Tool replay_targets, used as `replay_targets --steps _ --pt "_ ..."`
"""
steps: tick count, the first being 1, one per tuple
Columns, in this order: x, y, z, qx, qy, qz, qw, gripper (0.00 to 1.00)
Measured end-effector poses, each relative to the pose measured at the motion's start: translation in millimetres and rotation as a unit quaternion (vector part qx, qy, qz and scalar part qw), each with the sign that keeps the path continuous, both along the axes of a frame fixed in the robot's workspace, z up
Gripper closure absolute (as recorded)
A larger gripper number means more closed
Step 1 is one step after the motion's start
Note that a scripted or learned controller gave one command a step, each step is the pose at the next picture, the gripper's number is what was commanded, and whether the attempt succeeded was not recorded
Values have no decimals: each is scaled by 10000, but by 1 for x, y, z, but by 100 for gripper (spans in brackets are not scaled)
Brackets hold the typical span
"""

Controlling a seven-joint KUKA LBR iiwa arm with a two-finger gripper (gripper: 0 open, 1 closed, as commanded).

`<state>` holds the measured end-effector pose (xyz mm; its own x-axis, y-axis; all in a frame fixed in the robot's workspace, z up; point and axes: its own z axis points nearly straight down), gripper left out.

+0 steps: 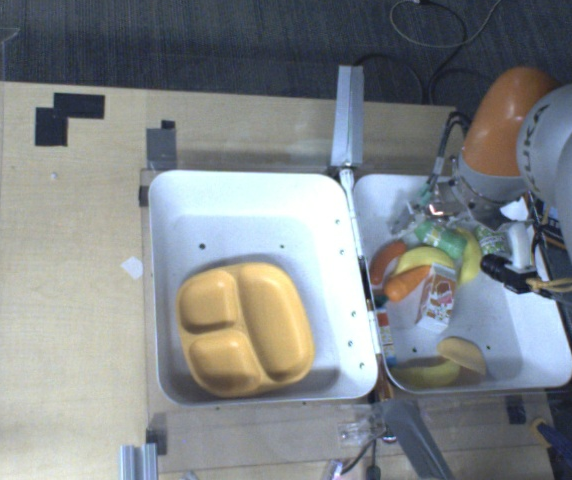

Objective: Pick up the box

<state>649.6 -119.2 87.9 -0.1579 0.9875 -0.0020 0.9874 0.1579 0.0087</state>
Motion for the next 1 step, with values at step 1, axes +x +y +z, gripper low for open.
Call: replay_targets --steps 1 --pt "-10 45 99 -7 1 1094 9940 0"
